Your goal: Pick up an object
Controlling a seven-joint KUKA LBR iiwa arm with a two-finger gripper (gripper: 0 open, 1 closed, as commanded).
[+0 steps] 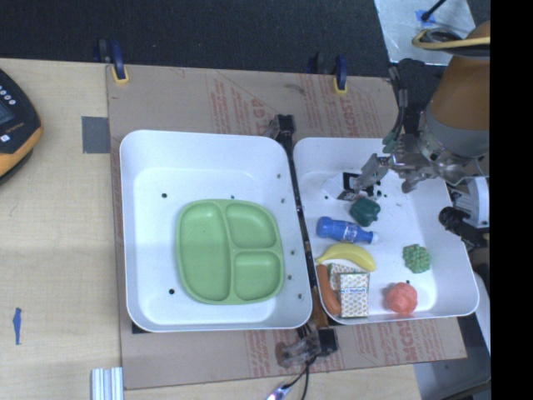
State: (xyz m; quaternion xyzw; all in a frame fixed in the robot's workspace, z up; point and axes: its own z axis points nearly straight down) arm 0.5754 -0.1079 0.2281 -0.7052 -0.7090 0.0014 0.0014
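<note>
The right bin (pixel 445 223) holds several small objects. A dark green rounded object (pixel 364 212) lies near its middle. Below that are a blue bottle (pixel 344 231) on its side, a yellow banana (pixel 348 257), a small printed box (pixel 353 295) and an orange stick-like piece (pixel 326 290). A green broccoli-like piece (pixel 416 258) and a red ball-like piece (pixel 400 298) sit toward the right. The gripper (pixel 364 186) hangs low in the upper part of this bin, just above the dark green object and very close to it. I cannot tell whether they touch.
The left bin (pixel 146 223) holds a light green divided plate (pixel 229 251). The grey arm with its orange band (pixel 462 98) comes in over the right bin's upper right corner. A yellow-edged device (pixel 12 132) lies at the bench's far left.
</note>
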